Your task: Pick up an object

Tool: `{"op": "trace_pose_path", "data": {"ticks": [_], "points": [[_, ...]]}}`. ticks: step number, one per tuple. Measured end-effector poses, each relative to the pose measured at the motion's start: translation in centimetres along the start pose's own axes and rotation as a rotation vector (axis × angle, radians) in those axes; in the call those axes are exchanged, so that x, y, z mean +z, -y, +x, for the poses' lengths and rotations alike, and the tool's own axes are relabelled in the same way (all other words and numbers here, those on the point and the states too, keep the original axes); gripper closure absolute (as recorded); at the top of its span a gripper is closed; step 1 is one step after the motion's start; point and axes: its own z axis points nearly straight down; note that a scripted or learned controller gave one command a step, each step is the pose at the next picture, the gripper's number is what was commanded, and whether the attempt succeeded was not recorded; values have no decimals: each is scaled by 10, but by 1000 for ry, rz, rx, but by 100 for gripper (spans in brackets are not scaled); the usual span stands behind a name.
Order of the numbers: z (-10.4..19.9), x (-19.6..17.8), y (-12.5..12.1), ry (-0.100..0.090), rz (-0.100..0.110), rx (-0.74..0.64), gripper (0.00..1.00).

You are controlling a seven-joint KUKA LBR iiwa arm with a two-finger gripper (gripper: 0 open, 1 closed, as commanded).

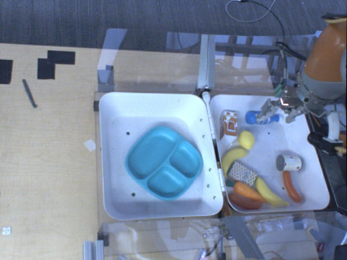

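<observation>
My gripper [279,115] hovers over the back of the right bin [317,161], fingers spread and open, with nothing between them. A blue object [252,117] lies just left of the left finger. Below it in the same bin lie a small brown-and-white carton [230,123], a lemon [246,140], a pale banana [232,157], a checkered sponge [242,173], a carrot [249,190], a dark red sausage [243,201], a yellow banana [270,193], a hot dog [291,187] and a grey-and-white can [289,163].
The left bin [116,118] holds a blue divided plate [164,162]. A metal divider [205,69] runs between the bins at the back. The wooden bench [49,161] stretches to the left with black marks on it.
</observation>
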Motion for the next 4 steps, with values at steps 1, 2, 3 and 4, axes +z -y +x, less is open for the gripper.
{"op": "trace_pose_path", "data": {"ticks": [1,2,3,4], "points": [[-10,-116,-33,2,-5,-11,0],[31,85,-29,2,-14,6,0],[-10,119,-60,2,-8,-24,0],[-9,105,-63,4,-15,-29,100]]}}
